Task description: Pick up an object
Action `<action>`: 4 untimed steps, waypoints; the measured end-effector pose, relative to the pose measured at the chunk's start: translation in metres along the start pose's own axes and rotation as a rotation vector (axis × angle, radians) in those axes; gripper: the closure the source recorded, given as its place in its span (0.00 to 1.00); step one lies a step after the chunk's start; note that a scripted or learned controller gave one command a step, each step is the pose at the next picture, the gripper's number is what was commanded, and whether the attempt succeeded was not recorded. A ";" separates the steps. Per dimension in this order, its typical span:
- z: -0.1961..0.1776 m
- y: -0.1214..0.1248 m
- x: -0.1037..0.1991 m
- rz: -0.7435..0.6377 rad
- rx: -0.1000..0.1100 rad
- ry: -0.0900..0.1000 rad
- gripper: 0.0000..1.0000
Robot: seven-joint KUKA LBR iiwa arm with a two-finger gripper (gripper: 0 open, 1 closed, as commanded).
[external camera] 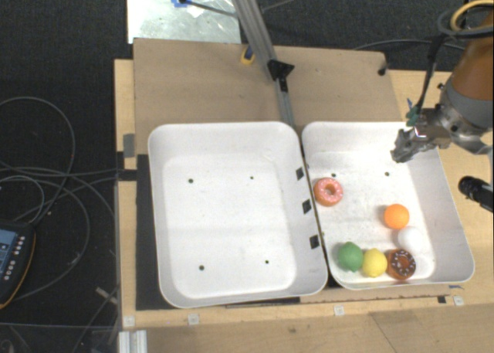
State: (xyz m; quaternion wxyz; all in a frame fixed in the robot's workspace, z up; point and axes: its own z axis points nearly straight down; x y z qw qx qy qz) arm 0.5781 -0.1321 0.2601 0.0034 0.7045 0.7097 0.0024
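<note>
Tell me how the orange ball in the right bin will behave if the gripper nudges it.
The orange ball looks round and smooth, so it will probably roll. It sits apart from the pink donut, so it could travel freely.

Tabletop [201, 89] carries two white bins [224, 212]; cables [46, 181] sprawl across dark floor beside a pendant [11, 255].

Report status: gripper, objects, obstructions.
Gripper above right bin's far edge, nothing held. Pink donut, orange ball nearest. No obstruction seen.

Two bins [231, 139] side by side, toys [374, 262] in right bin's near corner
</note>
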 end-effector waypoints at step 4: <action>0.019 -0.007 0.229 -0.004 0.007 0.005 1.00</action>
